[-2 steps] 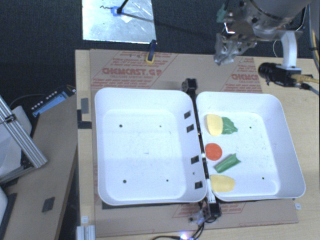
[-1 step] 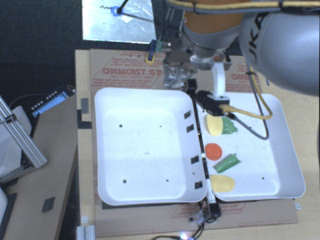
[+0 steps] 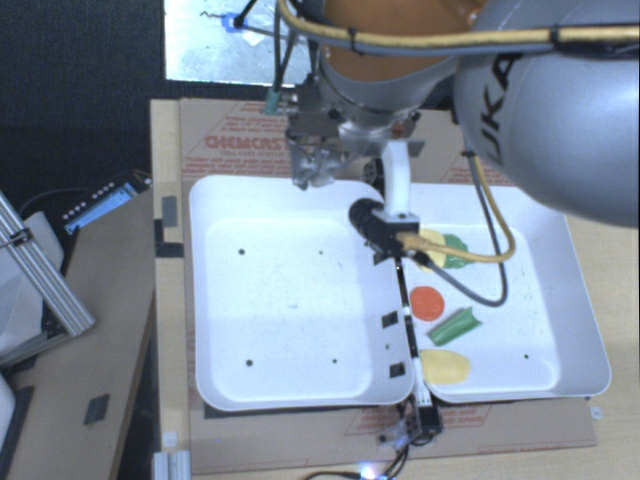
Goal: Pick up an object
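Smooth white plastic bins [image 3: 290, 298] on matt cardboard [image 3: 240, 138].

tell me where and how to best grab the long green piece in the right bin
Grip the long green piece across its narrow middle, coming straight down from above. It lies flat and slanted on the right bin floor, so turn the fingers across its long axis. The orange disc sits close at its upper left.

Bright, even light (arm [image 3: 520, 78] blurred close-up)
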You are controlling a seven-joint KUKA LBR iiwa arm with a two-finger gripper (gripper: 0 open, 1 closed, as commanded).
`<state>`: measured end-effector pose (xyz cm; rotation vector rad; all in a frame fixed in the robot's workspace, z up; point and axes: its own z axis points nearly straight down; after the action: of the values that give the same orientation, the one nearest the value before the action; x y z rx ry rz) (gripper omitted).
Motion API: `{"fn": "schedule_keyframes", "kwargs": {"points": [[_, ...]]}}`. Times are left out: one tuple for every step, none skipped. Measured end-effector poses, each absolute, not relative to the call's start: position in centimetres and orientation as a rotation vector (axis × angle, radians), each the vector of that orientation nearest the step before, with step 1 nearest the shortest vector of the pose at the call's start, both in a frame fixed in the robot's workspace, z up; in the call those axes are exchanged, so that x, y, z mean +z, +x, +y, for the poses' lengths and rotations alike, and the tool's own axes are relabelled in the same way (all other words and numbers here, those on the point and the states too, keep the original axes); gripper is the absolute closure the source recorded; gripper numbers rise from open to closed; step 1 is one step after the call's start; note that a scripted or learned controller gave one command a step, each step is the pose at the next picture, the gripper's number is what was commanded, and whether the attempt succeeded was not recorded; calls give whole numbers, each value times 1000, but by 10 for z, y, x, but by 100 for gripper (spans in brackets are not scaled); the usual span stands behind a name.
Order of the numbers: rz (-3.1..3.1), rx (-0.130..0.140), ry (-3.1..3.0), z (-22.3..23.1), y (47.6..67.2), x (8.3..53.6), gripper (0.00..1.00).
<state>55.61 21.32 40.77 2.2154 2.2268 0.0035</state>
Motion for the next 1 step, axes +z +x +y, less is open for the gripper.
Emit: {"fn": "schedule_keyframes", "kwargs": {"points": [[2231,0,2214,236,485,425,100]]}}
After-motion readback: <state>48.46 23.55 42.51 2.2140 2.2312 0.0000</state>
